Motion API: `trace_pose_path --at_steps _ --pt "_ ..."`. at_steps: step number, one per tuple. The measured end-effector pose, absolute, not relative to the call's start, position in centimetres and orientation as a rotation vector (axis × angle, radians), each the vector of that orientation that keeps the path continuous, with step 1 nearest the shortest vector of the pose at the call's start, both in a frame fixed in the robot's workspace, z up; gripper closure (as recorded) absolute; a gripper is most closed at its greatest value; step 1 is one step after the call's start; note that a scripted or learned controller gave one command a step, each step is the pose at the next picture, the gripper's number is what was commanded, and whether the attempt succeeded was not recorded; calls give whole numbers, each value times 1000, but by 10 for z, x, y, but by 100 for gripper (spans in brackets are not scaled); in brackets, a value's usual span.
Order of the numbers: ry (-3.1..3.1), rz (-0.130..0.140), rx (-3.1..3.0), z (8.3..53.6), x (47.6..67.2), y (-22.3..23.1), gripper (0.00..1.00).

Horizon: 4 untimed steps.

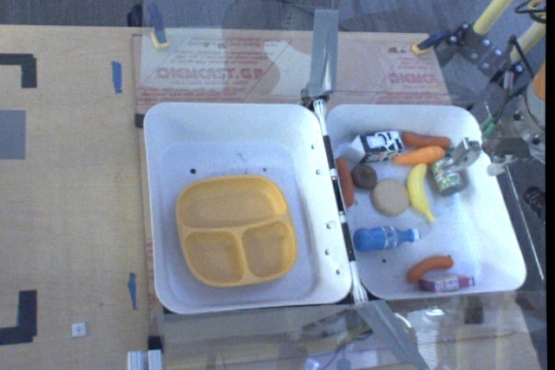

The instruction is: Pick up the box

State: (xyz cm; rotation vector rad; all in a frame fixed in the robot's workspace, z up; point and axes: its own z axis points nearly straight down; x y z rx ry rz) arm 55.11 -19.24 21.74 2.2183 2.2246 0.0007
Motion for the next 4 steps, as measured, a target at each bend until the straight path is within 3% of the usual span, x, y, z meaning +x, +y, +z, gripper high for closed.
trace_pose_path --at_steps 1,2,3,4 --pt "1851 7 2534 87 501 -138 0" --pt "1843 9 2535 98 502 -140 100" --pt "1844 9 2535 98 502 -140 0" --pt "1242 1 2883 86 572 -147 0"
